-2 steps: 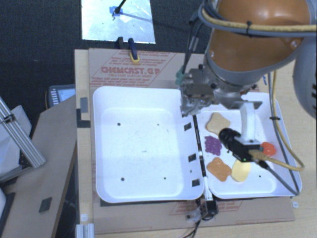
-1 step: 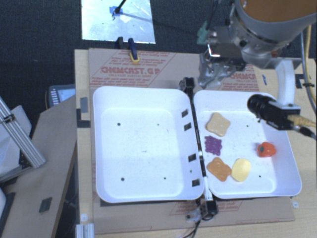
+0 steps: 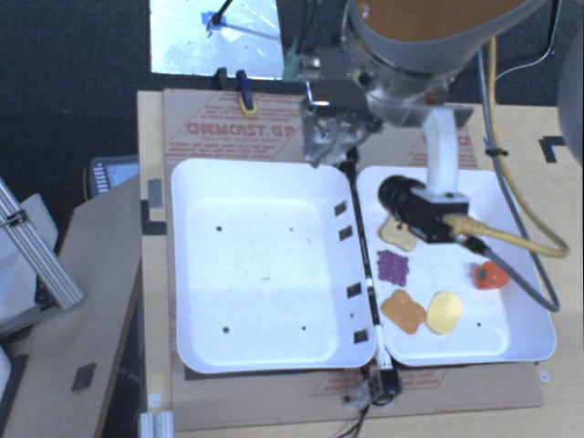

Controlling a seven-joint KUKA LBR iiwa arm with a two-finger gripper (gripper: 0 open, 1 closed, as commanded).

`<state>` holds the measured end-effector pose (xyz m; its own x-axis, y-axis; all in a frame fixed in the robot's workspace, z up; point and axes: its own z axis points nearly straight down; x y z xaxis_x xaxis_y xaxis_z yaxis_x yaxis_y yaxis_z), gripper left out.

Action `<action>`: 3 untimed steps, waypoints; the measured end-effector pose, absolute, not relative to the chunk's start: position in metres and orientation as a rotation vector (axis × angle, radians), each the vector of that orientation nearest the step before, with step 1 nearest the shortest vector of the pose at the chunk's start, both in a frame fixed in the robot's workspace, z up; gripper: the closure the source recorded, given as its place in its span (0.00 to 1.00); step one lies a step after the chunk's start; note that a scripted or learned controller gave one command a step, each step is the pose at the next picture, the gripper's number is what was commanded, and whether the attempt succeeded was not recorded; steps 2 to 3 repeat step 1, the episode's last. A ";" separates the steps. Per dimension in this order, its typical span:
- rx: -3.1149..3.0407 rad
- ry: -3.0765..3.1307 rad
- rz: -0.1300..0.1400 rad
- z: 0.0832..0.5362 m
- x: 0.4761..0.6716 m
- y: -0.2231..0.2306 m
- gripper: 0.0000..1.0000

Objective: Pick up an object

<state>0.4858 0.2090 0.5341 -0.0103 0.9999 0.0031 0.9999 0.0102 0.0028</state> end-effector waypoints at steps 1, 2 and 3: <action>-2.213 -2.229 -0.005 0.535 0.486 0.236 1.00; -2.213 -2.229 -0.005 0.535 0.486 0.236 1.00; -2.213 -2.229 -0.005 0.535 0.486 0.236 1.00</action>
